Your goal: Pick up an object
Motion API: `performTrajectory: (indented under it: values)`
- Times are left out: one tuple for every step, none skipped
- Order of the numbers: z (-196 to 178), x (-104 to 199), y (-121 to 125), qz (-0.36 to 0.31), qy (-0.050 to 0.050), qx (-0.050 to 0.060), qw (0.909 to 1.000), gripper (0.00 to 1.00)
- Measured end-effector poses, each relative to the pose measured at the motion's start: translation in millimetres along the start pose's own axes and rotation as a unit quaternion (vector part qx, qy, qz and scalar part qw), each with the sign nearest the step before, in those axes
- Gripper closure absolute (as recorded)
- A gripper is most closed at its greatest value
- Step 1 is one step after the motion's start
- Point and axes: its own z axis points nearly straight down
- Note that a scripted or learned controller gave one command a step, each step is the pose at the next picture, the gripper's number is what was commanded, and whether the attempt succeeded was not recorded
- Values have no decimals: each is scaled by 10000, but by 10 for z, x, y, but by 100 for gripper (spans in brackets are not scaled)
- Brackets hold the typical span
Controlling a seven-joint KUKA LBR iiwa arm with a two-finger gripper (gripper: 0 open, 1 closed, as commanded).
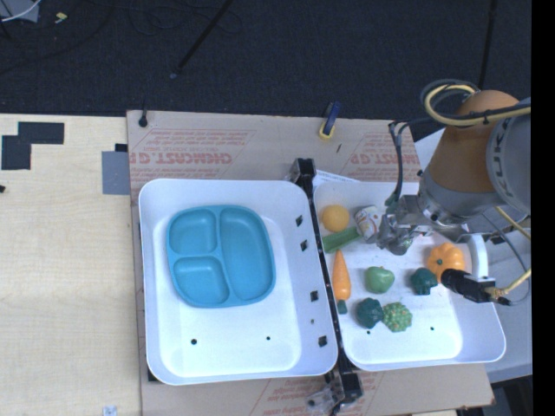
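I look down on a surface [69,258] carrying two white bins side by side. The left bin [165,336] holds a blue divided plate [219,256]. The right bin [473,341] holds small toy foods.

My arm [473,159] reaches in from three o'clock, and my hand [397,235] hangs low over the upper middle of the right bin. I cannot tell whether it is parted or closed, and I see nothing held in it.

Clockwise around the hand: a small pale can [367,222] lies just beside it at nine o'clock, a yellow lemon [336,218] sits further out the same way, an orange pumpkin [445,258] lies at four o'clock, and a green apple [379,279] lies at six o'clock. A carrot [341,274] lies along the bin's left wall. Two dark green pieces [423,280] [368,312] and a pale green cauliflower [398,316] lie toward the bottom.

The nearest targets are the can and the apple. I judge both to be light, hollow, hard plastic, smooth and likely to slip or roll. I would take the apple across its widest middle, or the can across its sides, not its ends.
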Motion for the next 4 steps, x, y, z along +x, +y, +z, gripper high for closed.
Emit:
performTrajectory:
  values:
    - [-632,-24,-19,7,-1,-2,10000,100]
    - [-673,-32,-19,3,4,21,10000,100]
    - [-663,467,-152,-5,11,36,10000,100]
    - [-724,966,-486,-12,16,41,10000,100]
